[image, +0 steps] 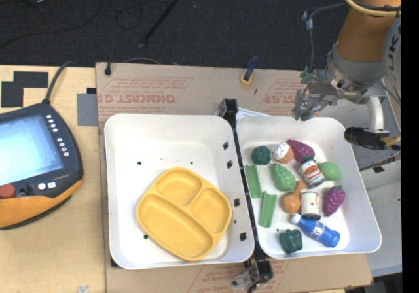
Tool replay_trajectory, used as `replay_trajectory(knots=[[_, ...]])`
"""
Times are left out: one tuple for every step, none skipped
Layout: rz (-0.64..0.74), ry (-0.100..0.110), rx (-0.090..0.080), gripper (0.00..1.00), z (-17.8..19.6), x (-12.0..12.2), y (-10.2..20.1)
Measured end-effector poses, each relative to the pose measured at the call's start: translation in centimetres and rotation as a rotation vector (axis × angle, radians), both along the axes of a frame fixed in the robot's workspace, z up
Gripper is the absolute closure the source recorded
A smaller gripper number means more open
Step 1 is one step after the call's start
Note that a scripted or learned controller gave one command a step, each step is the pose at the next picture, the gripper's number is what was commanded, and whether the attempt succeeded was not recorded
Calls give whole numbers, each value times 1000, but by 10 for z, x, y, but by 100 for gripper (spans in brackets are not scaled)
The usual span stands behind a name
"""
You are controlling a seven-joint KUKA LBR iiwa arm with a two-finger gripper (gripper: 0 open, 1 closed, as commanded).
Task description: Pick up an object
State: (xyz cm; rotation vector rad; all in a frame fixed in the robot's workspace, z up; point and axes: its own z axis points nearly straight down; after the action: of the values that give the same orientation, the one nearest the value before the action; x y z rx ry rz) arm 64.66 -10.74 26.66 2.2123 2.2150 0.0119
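My gripper [305, 112] hangs above the far rim of the right bin [366, 220], nothing visible between its fingers. Below it in that bin lie several small items: a dark green round piece [260, 155], a purple grape bunch [301, 150], a small can [310, 172], a green bumpy fruit [283, 178], a light green piece [330, 171], an orange [291, 203], a second purple bunch [334, 199], two green sticks [260, 197], a blue bottle [319, 231] and a dark green pepper [290, 241].
The left bin [131, 154] holds a yellow divided plate [184, 212]. A teach pendant [33, 161] lies on the bench at far left. A black divider clip [229, 110] sits where the bins meet. A blue-yellow tool [249, 70] rests on the cardboard behind.
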Motion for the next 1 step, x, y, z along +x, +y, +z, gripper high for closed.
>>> replay_trajectory(knots=[[1,-3,-2,100,178,-6,-15]])
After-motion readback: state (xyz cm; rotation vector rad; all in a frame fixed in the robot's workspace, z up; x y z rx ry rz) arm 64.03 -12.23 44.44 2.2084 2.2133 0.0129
